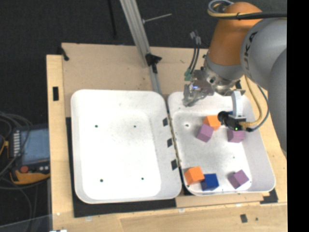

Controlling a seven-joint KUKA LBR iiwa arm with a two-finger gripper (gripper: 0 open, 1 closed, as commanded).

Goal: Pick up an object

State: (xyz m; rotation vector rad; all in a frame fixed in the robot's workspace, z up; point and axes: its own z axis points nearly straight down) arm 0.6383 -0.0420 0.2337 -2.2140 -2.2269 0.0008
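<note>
Right bin (pixel 258 151) holds six small blocks: orange block (pixel 212 121) and purple block (pixel 204 133) mid-bin, another purple (pixel 235 135) beside them, then orange (pixel 194 174), blue (pixel 210 181) and purple (pixel 238 178) along the near wall. Left bin (pixel 118 144) is smooth white plastic, speckled. Gripper (pixel 194 96) hangs over the right bin's far-left corner, up-left of the orange block and apart from it; grip state cannot be told, view too blurred.

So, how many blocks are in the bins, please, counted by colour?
Purple blocks: 3
Orange blocks: 2
Blue blocks: 1
Total: 6, all in the right bin.
</note>
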